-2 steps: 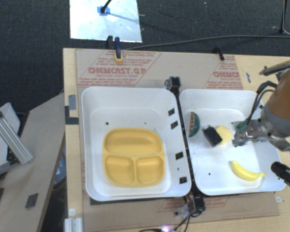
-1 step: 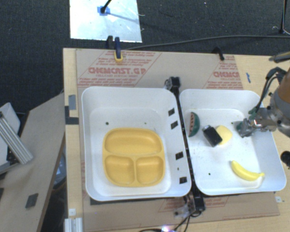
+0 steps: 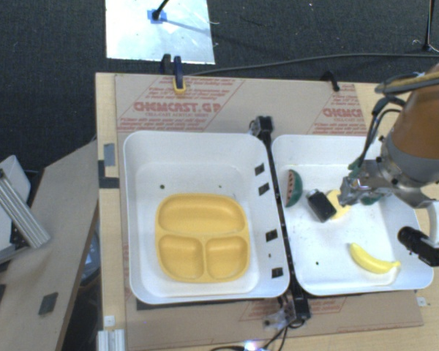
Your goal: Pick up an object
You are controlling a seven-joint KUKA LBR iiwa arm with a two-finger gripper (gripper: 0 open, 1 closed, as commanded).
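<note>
Lying at the far left: a strip of grey floor or side table, with a ribbed metal rail (image 3: 16, 209) slanting across it. Beyond and all around, dark carpet (image 3: 44, 50); a pale sheet (image 3: 159, 22) spread on it at the top, with a thin black rod ending on a small blue patch. Next, the tan surface (image 3: 110, 218), covered at the back by a brown protective sheet (image 3: 205, 101) printed with red lettering, pinned by a blue and yellow clamp (image 3: 178, 75). Black cable running along the back edge toward the right.

Left bin (image 3: 143, 159): white, shallow, holding a yellow divided plate (image 3: 202, 236) with one long compartment and two small ones. Black clips along the seam between the bins.

Right bin (image 3: 402, 276): a watermelon slice (image 3: 295, 187) near its left wall, then a black block (image 3: 321, 205) lying on a small yellow piece (image 3: 339, 209), and a banana (image 3: 372, 259) toward the near rim, apart from the rest. Hand (image 3: 355, 190) low over the bin, just right of the black block, nothing visibly between its fingers; opening impossible to tell. Grey and orange arm (image 3: 422, 134) coming in from the right.
</note>
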